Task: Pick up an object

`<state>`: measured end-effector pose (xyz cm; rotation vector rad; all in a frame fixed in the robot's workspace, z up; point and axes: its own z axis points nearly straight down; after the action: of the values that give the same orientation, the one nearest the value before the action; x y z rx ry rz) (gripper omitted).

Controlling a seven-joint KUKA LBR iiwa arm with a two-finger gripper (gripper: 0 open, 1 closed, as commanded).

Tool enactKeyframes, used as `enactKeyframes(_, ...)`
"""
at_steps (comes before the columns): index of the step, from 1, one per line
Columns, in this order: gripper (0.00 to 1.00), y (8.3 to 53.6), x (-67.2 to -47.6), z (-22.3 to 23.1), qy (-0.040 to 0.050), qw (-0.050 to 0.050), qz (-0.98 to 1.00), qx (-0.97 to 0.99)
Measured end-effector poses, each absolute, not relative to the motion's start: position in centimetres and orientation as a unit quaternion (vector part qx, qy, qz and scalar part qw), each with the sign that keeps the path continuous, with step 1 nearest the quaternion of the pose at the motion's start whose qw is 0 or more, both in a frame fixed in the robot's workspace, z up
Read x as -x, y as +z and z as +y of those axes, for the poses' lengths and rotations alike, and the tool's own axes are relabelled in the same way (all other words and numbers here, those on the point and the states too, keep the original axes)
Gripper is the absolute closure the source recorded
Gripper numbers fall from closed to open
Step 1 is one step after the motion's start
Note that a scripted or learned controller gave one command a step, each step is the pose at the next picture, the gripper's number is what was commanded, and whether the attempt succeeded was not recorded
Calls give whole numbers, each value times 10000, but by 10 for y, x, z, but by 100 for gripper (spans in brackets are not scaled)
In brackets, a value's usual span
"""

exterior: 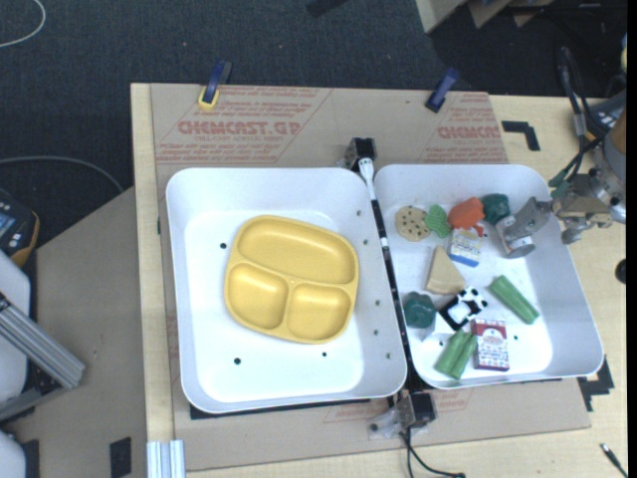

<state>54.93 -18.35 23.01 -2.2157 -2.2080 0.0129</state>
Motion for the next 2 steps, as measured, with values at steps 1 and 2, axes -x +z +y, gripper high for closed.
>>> enactKeyframes(1, 0, 238, -552, -183, 2, 7, -7071, 7071)
enactKeyframes(2, 0, 176, -548, -179, 10, 27, -7071, 7071)
